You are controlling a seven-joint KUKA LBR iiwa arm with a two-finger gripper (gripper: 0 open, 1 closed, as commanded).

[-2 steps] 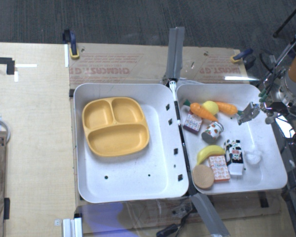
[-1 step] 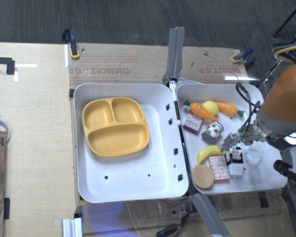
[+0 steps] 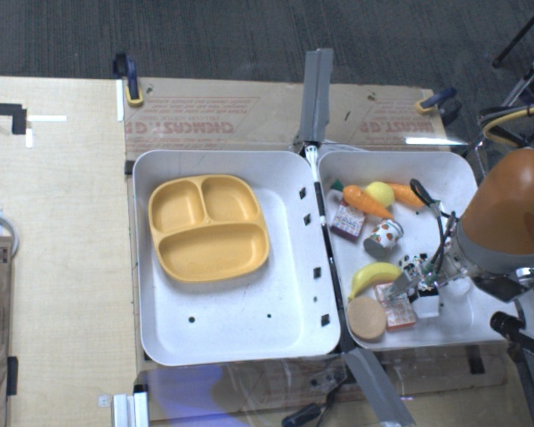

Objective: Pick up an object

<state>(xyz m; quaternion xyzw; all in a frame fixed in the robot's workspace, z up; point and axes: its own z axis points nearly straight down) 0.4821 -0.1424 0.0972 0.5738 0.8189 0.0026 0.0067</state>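
The right bin (image 3: 445,163) holds several small toy foods. An orange carrot (image 3: 366,201) and a yellow lemon (image 3: 380,191) lie at its back, with a second orange piece (image 3: 408,196) beside them. A dark red small box (image 3: 348,223) and a white-and-brown round item (image 3: 386,233) sit in the middle. A banana (image 3: 374,277), a tan round cookie (image 3: 368,318) and a red-and-white packet (image 3: 397,310) lie near the front. My gripper (image 3: 416,276) hangs low in this bin, just right of the banana and above the packet. Nothing is visibly held.
The left bin (image 3: 249,327) carries a yellow divided plate (image 3: 210,228) in its back-left part. The arm's orange band (image 3: 512,203) and grey body cover the right bin's right side. A divider wall (image 3: 325,247) separates the bins.
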